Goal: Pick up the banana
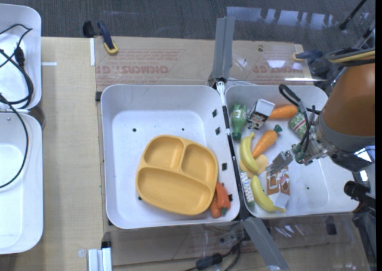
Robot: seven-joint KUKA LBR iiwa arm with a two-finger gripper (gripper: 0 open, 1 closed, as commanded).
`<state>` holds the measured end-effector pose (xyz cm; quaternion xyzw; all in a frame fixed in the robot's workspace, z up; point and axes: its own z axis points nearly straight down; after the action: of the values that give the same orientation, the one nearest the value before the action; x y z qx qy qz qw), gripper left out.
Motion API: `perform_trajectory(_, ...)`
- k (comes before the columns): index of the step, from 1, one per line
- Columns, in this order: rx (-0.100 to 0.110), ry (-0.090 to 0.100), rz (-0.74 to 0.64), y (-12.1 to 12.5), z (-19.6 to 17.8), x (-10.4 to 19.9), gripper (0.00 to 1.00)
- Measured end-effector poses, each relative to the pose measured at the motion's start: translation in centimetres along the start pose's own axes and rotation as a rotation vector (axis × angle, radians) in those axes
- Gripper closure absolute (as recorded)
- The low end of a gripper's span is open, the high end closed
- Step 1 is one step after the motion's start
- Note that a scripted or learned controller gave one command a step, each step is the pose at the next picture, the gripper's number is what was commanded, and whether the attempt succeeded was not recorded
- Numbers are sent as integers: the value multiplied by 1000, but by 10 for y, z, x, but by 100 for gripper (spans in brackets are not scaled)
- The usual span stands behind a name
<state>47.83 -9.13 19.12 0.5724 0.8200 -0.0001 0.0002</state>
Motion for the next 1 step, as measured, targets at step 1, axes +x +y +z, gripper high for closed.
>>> perform_trajectory(1,-7,0,-222,-1,94,-9,0)
